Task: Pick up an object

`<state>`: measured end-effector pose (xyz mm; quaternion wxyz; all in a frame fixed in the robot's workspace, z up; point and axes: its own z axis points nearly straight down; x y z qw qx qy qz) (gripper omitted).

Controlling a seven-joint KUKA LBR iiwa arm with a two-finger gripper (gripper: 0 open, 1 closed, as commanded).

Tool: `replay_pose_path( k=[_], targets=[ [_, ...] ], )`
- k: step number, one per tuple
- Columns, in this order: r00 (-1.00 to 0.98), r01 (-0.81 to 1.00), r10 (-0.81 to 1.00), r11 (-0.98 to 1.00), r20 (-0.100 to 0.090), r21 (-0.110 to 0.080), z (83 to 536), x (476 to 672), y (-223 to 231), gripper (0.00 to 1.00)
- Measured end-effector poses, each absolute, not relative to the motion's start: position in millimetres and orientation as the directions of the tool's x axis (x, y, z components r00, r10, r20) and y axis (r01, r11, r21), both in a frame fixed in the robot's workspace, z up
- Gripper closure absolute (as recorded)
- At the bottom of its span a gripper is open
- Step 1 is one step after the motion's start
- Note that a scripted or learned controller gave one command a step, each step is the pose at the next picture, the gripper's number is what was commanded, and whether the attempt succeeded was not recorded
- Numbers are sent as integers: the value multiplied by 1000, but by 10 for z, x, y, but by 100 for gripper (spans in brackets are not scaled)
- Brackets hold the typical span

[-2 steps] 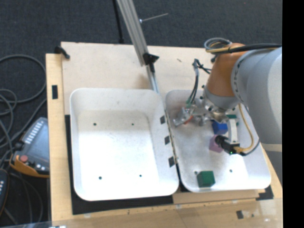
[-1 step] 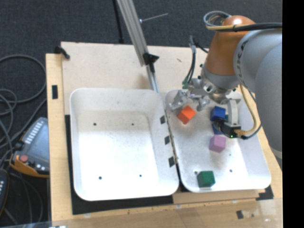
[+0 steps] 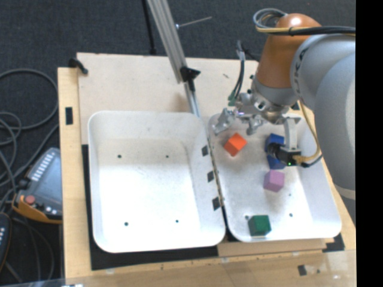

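Camera view: metal gripper (image 3: 238, 120) above matte orange cube (image 3: 235, 144).

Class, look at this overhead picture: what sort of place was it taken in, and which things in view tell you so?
Probably a robotics lab test bench, not a home or shop. An industrial arm reaches over two shallow white bins holding plain coloured blocks such as the orange one, with loose cables and a handheld controller on the floor.
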<state>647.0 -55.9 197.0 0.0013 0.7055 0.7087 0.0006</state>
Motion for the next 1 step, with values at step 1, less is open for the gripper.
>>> replay_pose_path(
  k=[1],
  targets=[
    [3, 1000, 1000, -3, -2, 0, 1971, 6073, -838, 0]
  ],
)
